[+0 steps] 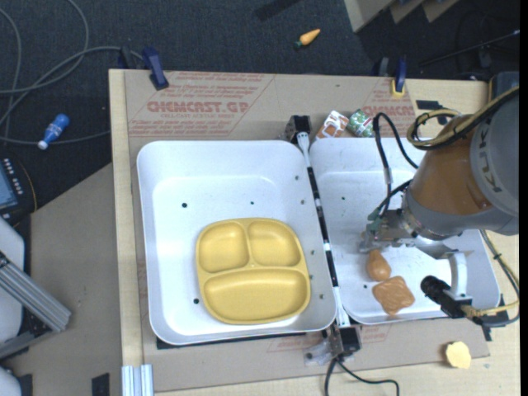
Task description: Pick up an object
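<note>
You are watching the gripper (371, 236) hovering just above the round brown lump (379, 265) in the right bin (346, 180), finger spread indiscernible here, and risking a glancing touch that nudges it against the neighbouring brown chunk (393, 294).

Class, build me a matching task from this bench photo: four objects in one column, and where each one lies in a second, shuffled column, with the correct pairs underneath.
Objects:
1. yellow divided plate
2. two brown food pieces
3. blue bottle
4. orange carrot-like piece

Places:
A. dark floor beyond the bench's far edge
B. left bin
C. floor left of the bench
D. right bin, near the gripper

Pairs: 1-B, 2-D, 3-C, 4-A
</note>
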Action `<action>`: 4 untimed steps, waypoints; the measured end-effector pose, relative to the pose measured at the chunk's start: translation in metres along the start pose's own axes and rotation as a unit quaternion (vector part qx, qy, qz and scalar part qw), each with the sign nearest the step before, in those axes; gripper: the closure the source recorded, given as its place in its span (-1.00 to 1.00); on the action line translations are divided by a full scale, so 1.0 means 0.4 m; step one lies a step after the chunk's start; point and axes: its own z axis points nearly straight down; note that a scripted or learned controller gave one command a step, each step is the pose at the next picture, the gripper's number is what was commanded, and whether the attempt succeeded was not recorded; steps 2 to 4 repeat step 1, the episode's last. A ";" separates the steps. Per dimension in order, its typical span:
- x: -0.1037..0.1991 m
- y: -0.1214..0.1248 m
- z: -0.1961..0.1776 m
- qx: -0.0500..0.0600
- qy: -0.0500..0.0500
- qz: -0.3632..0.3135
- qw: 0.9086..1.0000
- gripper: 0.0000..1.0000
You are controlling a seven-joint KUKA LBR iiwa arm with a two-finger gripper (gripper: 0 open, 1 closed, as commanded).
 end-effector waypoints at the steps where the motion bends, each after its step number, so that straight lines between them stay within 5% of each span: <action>1: 0.177 0.048 -0.292 -0.007 0.001 -0.006 1.000 1.00; 4: 0.177 0.048 -0.292 -0.007 0.001 -0.006 1.000 1.00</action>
